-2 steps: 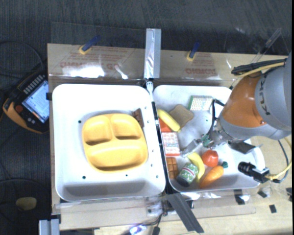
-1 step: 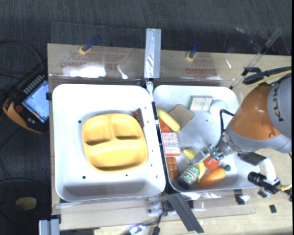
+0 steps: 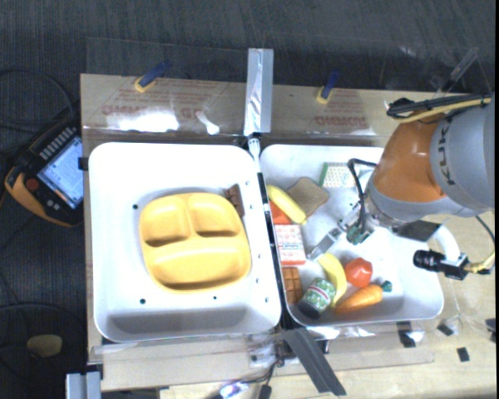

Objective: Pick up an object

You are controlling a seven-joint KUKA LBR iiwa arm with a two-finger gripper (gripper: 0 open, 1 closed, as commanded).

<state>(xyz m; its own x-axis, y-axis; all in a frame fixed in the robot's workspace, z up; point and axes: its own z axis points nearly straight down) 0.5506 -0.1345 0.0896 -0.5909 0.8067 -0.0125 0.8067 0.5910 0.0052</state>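
I see the gripper (image 3: pixel 339 238) low in the right bin (image 3: pixel 416 298), whether open or shut I cannot tell, toys crowding its near-left corner, labels unreadable, banana (image 3: pixel 333 273) just beside.

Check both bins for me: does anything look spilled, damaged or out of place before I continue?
Nothing looks spilled or damaged. The yellow tray lies flat in the left bin. The right bin holds a loose jumble of toy food, including a banana and carrot, with the gripper above it.
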